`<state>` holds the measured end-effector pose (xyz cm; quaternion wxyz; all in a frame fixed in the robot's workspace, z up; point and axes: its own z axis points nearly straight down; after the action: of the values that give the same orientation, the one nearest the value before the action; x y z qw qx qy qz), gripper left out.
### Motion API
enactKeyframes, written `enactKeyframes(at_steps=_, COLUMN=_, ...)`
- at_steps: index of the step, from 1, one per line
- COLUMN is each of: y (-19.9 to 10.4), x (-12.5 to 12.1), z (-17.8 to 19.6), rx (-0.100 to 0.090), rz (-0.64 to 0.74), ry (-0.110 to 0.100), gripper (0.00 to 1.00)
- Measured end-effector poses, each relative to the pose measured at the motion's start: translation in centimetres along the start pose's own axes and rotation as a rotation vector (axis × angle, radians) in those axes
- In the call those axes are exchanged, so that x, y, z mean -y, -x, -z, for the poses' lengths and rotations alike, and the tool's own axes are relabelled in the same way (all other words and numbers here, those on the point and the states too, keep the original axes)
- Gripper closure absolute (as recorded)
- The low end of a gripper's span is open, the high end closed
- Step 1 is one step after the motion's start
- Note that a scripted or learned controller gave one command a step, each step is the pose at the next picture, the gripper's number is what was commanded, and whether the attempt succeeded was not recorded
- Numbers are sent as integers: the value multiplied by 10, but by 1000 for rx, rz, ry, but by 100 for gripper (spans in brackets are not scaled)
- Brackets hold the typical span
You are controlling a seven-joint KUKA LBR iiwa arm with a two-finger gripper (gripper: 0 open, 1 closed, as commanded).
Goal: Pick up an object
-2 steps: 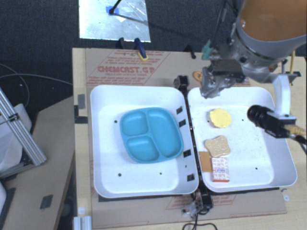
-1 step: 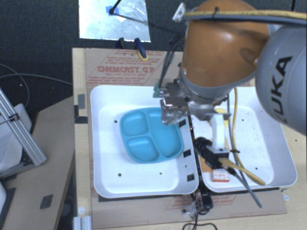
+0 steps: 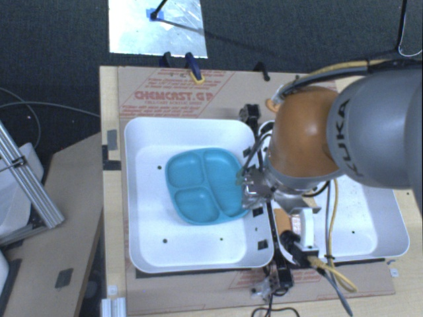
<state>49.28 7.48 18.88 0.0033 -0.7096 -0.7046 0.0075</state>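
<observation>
Grey arm (image 3: 370, 127), claw (image 3: 250, 189) state indiscernible, over blue divided plate's (image 3: 201, 185) right rim: pinching that raised rim squarely looks best.

blue three-compartment tray (image 3: 201, 185) in the left white bin (image 3: 192, 256), claw (image 3: 250, 189) at its right edge

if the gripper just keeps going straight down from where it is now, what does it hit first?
Most likely the right edge of the blue divided plate in the left bin. The gripper sits right over that rim, near the bin's right wall. Height above the plate is unclear from this view.
</observation>
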Motion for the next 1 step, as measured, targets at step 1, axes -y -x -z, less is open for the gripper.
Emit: enactKeyframes(at_steps=1, y=-92, x=-34, z=-47, rx=-10, rz=17, ry=15, gripper=100)
